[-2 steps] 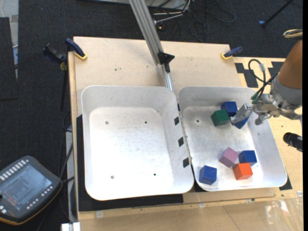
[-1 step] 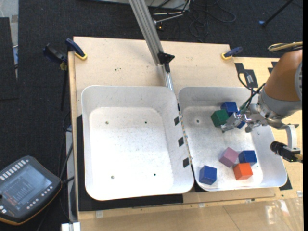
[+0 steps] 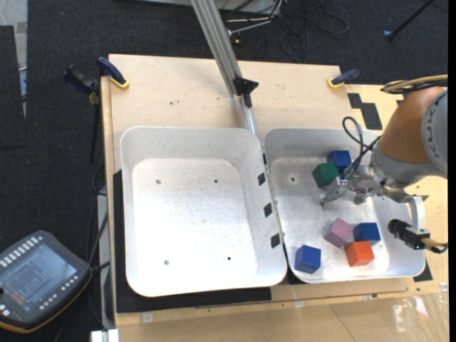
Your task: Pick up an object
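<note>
Arm reaches leftward, claw lowered, wrist bent.

A pale wooden bench bears two shallow white bins, left bin touching right bin.

Green block, right bin, beside blue block

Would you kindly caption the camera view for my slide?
KUKA arm's gripper reaches into the right bin beside a green block, five more blocks nearby.
</note>
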You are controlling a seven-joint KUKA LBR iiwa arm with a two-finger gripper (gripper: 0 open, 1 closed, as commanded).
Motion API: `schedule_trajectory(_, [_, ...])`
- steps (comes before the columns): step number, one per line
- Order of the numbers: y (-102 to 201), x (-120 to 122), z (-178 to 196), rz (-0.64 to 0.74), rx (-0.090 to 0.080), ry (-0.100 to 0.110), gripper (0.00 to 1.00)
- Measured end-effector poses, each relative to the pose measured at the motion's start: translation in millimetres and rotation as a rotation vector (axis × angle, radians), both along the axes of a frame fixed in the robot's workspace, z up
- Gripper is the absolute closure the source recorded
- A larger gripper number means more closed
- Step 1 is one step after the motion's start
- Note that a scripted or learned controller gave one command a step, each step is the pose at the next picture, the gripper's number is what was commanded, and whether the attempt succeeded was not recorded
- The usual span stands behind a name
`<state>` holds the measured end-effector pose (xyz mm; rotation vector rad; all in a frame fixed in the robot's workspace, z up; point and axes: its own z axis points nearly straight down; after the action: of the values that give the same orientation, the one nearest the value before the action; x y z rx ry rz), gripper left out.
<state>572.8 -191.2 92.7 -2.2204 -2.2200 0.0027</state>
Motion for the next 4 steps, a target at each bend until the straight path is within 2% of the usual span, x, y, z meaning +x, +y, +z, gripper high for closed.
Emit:
schedule_trajectory(1, [0,1,13,0.000,-0.001,-0.005,1.00])
schedule_trajectory(4, [-10,13,154,0.003,-0.003,-0.009,1.00])
